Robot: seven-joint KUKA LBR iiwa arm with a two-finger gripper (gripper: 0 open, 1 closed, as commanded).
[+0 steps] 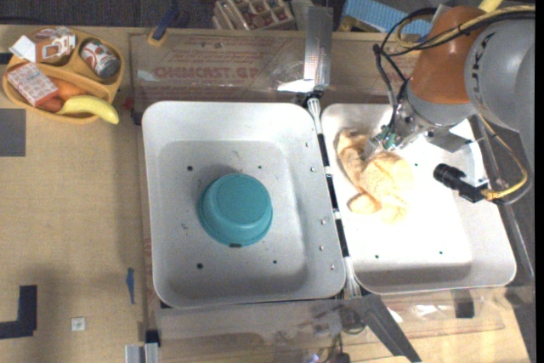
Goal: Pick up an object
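Grey metal with an orange band, the KUKA arm point(476, 64) reaches over the right of two shallow white plastic bins, its gripper point(389, 138) lowered onto the upper edge of a pale tan, crumpled, soft-looking object point(378, 178) lying in the left half of the right bin point(442, 255); what the object is cannot be told, nor whether the tool is apart, together or clamped on anything. The left bin point(170, 132) holds a smooth, round teal bowl point(237, 208), upside down, well apart from the gripper. The risk, judged from this: a grip on a limp, lumpy edge may pinch only a fold and slip on lifting, or the object may sag and drag against the bin wall.
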